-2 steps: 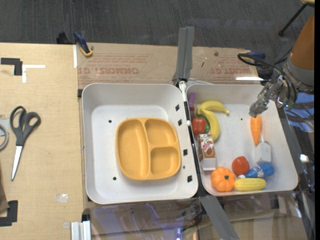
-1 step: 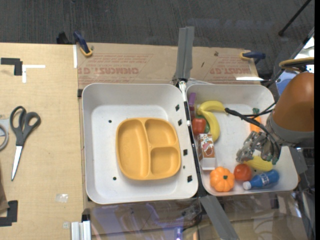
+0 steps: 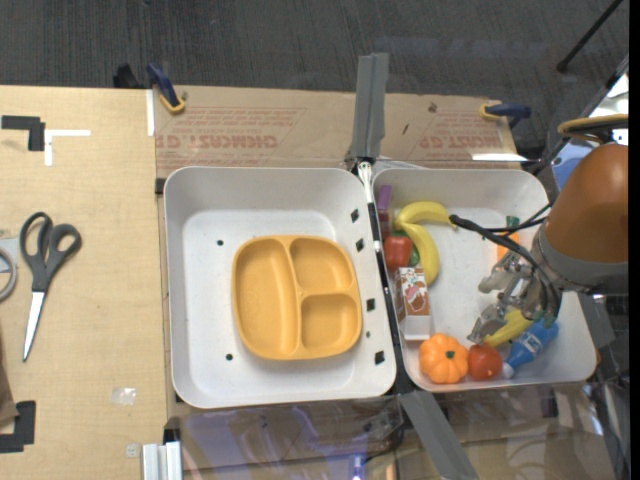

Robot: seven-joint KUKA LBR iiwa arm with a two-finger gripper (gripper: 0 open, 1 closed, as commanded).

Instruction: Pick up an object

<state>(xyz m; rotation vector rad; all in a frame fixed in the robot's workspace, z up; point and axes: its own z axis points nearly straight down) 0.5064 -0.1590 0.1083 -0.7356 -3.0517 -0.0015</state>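
Note:
The right bin (image 3: 465, 183) holds several objects. A yellow banana (image 3: 425, 230) lies at its back left, with a red fruit (image 3: 397, 251) and a red-and-white packet (image 3: 413, 293) along the left wall. An orange pumpkin (image 3: 444, 358) and a red tomato (image 3: 485, 361) sit at the front. My gripper (image 3: 503, 306) is low in the bin's right half, directly over a small yellow piece (image 3: 512, 326) and beside a blue bottle (image 3: 530, 346). The arm's orange band (image 3: 598, 203) is above it and hides the bin's right side.
The left bin (image 3: 195, 268) carries a yellow divided plate (image 3: 297, 296). Scissors (image 3: 42, 258) lie on the wooden bench at far left. A black cable (image 3: 480, 230) runs from the wrist across the right bin.

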